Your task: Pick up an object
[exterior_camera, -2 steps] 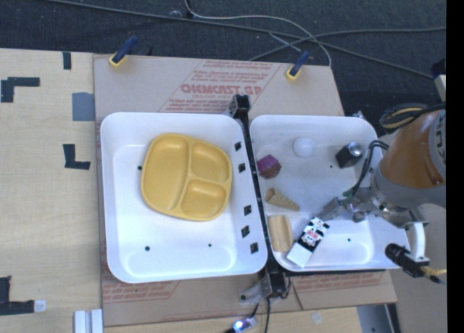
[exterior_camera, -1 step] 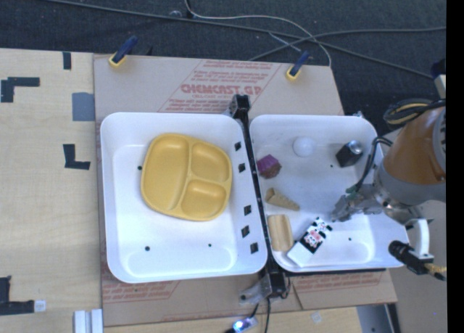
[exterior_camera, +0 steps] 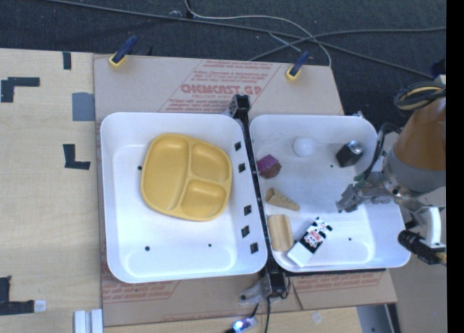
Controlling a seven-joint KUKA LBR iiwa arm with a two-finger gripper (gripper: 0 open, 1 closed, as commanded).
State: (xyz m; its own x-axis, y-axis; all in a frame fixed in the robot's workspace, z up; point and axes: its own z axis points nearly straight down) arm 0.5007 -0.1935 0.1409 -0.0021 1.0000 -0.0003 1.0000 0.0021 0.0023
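From my seat, the small boxy card pack (exterior_camera: 312,241) lay at the right bin's (exterior_camera: 362,259) front, apart from the gripper (exterior_camera: 352,200) hovering nearby. Smooth yellow divided plate (exterior_camera: 186,177) sat in the left bin (exterior_camera: 123,244).

We count two white bins, the left bin (exterior_camera: 116,201) and the right bin (exterior_camera: 362,252), side by side on the desk. In the left bin there is one yellow divided plate (exterior_camera: 186,176). In the right bin we count six small things: one white ball (exterior_camera: 303,147), one black and silver piece (exterior_camera: 349,153), one purple piece (exterior_camera: 269,166), one tan wedge (exterior_camera: 281,199), one tan block (exterior_camera: 280,231) and one white box with a black and red print (exterior_camera: 309,241). Behind the bins we see two yellow and blue clamps, one (exterior_camera: 123,51) and another (exterior_camera: 298,65).
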